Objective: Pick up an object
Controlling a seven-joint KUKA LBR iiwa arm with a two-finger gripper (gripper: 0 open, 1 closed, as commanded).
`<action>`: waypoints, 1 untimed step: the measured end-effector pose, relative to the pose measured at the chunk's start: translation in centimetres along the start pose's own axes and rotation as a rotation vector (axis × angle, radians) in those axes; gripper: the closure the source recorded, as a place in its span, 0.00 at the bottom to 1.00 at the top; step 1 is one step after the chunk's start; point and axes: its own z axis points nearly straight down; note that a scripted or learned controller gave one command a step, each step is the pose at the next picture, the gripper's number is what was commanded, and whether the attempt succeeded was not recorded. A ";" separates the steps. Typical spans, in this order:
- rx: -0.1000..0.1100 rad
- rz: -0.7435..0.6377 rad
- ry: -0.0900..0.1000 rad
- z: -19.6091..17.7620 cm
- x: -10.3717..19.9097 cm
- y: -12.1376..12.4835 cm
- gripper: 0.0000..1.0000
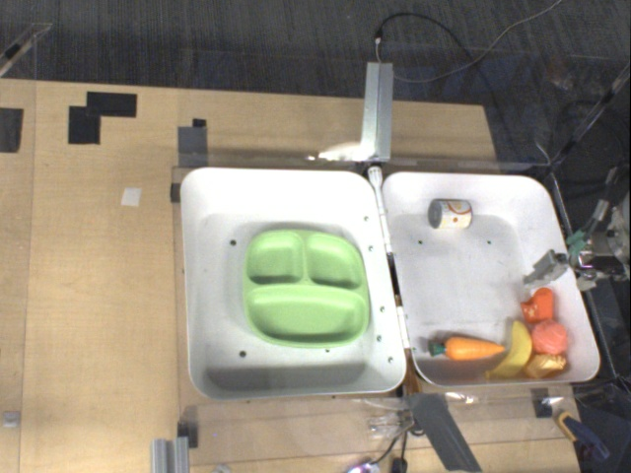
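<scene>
Orange toy (537, 306) sits just below the gripper (558, 262), untouched.

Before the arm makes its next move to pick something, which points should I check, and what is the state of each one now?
1. Objects available in the right bin: ok. A carrot, a banana and a small can lie there.
2. An easy target standing apart: ok. The can lies alone near the far wall.
3. Crowding in the near right corner: not ok. The carrot, the banana, the pink round fruit and the orange fruit lie packed together.
4. Gripper position: ok. It is at the right bin's right edge, above the orange fruit.
5. Fingers open or shut: cannot tell.
6. Left bin: ok. It holds a green divided tray.
</scene>
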 end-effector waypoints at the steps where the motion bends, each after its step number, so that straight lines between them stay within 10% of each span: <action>1: 0.001 0.044 0.001 8.3 3.6 7.5 0.00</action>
